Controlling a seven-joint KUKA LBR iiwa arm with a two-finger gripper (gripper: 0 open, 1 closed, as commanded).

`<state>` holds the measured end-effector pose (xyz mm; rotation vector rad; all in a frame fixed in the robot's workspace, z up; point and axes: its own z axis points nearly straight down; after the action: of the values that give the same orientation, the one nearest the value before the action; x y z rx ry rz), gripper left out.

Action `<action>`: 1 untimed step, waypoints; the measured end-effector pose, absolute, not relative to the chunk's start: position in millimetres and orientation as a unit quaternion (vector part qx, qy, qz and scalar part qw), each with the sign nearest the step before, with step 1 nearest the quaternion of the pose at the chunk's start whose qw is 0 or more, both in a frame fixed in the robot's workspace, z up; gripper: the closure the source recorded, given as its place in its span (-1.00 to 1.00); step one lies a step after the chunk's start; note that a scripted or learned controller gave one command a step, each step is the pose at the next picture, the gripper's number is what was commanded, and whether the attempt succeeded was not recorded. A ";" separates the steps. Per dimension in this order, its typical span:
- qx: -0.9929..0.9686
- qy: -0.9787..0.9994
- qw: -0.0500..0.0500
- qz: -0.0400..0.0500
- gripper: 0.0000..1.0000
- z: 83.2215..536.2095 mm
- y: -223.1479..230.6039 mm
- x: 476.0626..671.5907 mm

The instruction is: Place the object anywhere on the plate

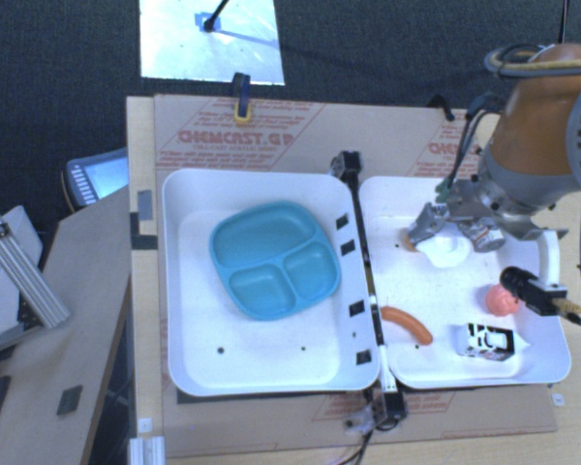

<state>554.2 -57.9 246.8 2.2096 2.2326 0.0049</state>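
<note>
While the gripper (443,232) hangs low over the right bin (542,356), I honestly can't tell how its grip stands. A white object (446,251) sits right under it. Nearby: orange sausage (408,324), pink ball (501,300), black-white packet (488,340). Blue plate (273,258) sits in the left bin (189,289).
</note>
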 end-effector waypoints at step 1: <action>0.704 0.711 0.000 0.001 1.00 233.2 -7.0 567.8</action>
<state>567.8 -7.0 233.2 2.2107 2.2324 0.0035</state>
